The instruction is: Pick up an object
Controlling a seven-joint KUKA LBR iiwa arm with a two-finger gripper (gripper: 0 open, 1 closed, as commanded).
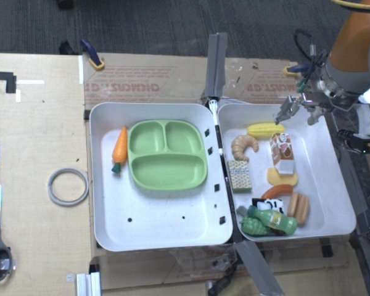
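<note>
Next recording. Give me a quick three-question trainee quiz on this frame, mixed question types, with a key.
1. True or false: the carrot lies inside the green divided plate.
2. Which bin holds the corn cob? A) left bin B) right bin C) neither, it is on the bench
3. Fill in: the gripper hangs over the right bin's far edge, nearest the ____.

Key:
1. False. The carrot lies beside the plate, on the left bin floor.
2. B.
3. Corn cob.
</note>
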